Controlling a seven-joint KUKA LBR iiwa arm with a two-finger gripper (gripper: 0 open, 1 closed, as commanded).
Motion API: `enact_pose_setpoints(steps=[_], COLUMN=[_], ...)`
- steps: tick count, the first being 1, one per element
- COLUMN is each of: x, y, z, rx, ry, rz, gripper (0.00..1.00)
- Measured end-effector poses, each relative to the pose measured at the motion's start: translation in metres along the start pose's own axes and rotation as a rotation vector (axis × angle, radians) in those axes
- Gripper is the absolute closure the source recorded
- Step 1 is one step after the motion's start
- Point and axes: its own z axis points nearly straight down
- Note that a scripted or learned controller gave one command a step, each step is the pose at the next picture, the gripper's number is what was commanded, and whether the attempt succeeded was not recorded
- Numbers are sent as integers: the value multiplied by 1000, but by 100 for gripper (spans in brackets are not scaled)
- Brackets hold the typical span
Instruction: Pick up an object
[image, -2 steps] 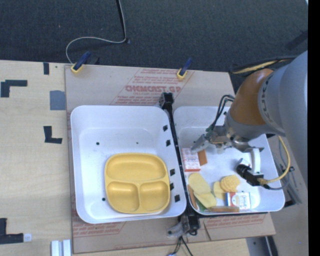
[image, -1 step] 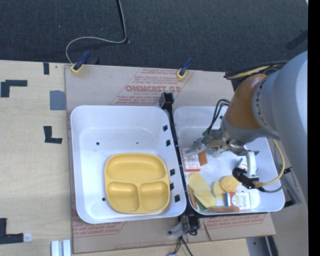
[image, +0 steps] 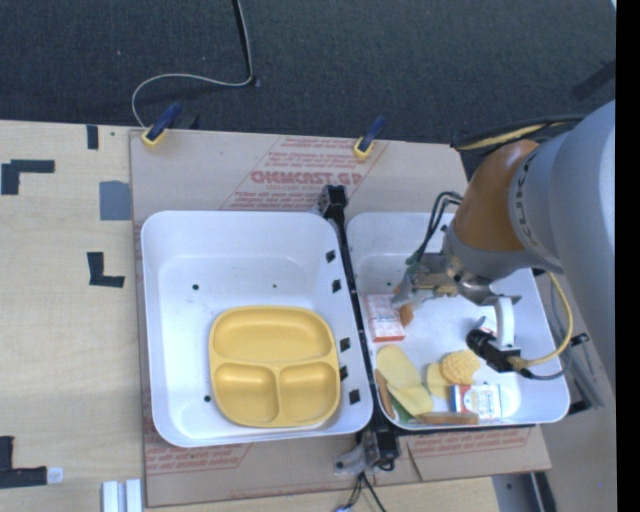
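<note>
Inspector: Largest first. The left white plastic bin (image: 165, 300) holds a yellow three-compartment plastic tray (image: 273, 364), lying flat toward its near side.

Clerk: The right white bin (image: 385, 235)?

Inspector: The grey arm with the orange band (image: 500, 215) reaches over it. The gripper (image: 418, 285) sits low above a small white-and-red card (image: 381, 318). Fingers' state: cannot tell.

Clerk: Smaller items?

Inspector: Clustered at the near edge: a pale yellow flat piece (image: 403, 371), a round yellow biscuit-like object (image: 461, 366), a small white-and-red carton (image: 479, 401).
</note>
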Motion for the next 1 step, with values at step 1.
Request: enact_pose_setpoints(steps=[1], x=[51], y=[-28], z=[-86], rx=[13], ry=[-2], rz=[0], gripper=[100])
